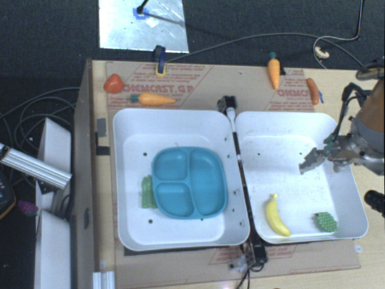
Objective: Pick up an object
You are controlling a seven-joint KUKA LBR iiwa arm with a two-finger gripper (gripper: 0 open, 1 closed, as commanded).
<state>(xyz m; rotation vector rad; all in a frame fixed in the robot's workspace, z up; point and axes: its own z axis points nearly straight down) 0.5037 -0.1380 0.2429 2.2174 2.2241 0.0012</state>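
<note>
A yellow banana [277, 215] lies near the front of the right bin [283, 131], with a small green knobbly item [325, 221] to its right. My gripper [325, 163] hangs over the right side of that bin, up and to the right of the banana. Its two fingers are spread open with nothing between them. In the left bin [129, 161] rests a blue divided plate [189, 182], and a green vegetable-like piece [147, 192] lies against its left edge.
On the board behind the bins lie a red tomato-like toy [113, 83], an orange carrot [155, 99], a second carrot [274, 71] and a third orange piece [313, 90]. A blue and yellow clamp [159, 60] sits at the back edge. Cables trail at the left.
</note>
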